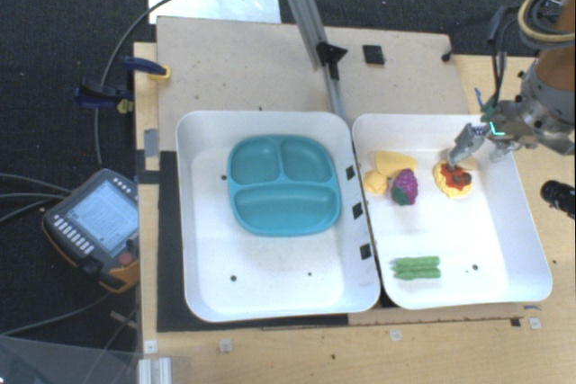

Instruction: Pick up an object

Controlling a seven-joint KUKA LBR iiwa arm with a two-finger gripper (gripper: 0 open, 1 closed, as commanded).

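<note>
Hovering jaws, state indiscernible, should apparently descend squarely over the red-and-yellow toy food, right-centre.

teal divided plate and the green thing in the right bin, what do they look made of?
Teal divided plate: likely moulded plastic, one even colour, rounded compartment ridges, soft sheen. Green item: probably plastic or rubber toy food, like a bundle of beans; uniform colour, ribbed surface, too small to tell which.

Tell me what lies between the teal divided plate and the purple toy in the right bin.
In the camera view, between the teal plate and the purple toy lie the two bins' adjoining walls, then a small yellow piece beside the toy.
</note>
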